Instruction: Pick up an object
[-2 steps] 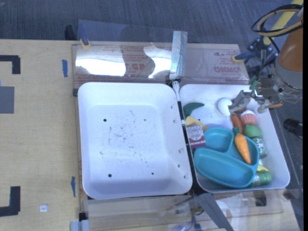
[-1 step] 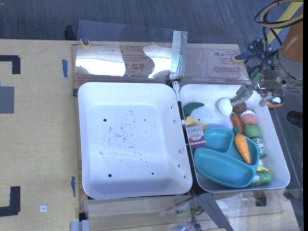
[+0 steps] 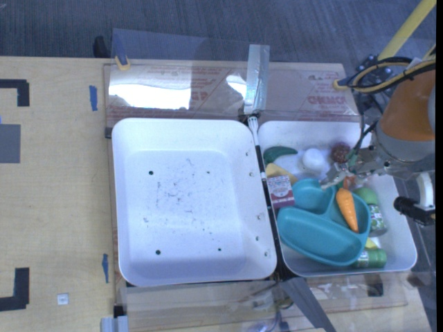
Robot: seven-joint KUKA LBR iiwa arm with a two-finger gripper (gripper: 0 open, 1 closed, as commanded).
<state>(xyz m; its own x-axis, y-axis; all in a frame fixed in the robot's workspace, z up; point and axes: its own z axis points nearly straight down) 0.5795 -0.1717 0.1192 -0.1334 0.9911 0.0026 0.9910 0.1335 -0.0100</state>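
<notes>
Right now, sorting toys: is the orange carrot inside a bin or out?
Inside: the carrot lies in the right bin, across a teal bowl.

A: Counter (image 3: 48, 185), light wood surface. What rests directly on it?

B: Two shallow white bins side by side, walls touching. Right bin (image 3: 408, 251) lies under the fingers (image 3: 346, 175); left bin (image 3: 187, 199) sits well off to their left.

A: Anything further?

B: Clear plastic sheet (image 3: 208, 92) behind the bins, beyond the fingers. Blue tape marks (image 3: 93, 97) and black angle marks (image 3: 19, 92) far left of the fingers.
</notes>
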